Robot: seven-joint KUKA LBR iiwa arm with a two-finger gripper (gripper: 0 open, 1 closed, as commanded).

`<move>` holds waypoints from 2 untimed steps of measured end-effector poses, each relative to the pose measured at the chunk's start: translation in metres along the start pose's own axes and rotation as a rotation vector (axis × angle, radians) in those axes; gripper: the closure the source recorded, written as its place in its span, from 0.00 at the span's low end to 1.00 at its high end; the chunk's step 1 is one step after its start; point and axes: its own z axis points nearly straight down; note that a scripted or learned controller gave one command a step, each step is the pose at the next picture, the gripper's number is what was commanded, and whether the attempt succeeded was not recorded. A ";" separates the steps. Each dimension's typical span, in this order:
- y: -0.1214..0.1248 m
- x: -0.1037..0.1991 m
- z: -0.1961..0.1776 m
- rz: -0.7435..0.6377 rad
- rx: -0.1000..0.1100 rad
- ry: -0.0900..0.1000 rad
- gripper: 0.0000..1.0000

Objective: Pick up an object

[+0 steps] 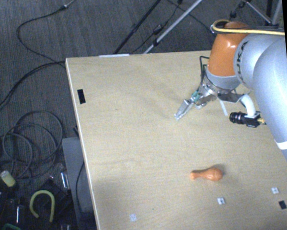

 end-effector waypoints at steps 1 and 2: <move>0.000 0.000 -0.010 0.000 0.000 -0.002 1.00; 0.000 0.000 -0.009 0.000 0.000 -0.003 0.00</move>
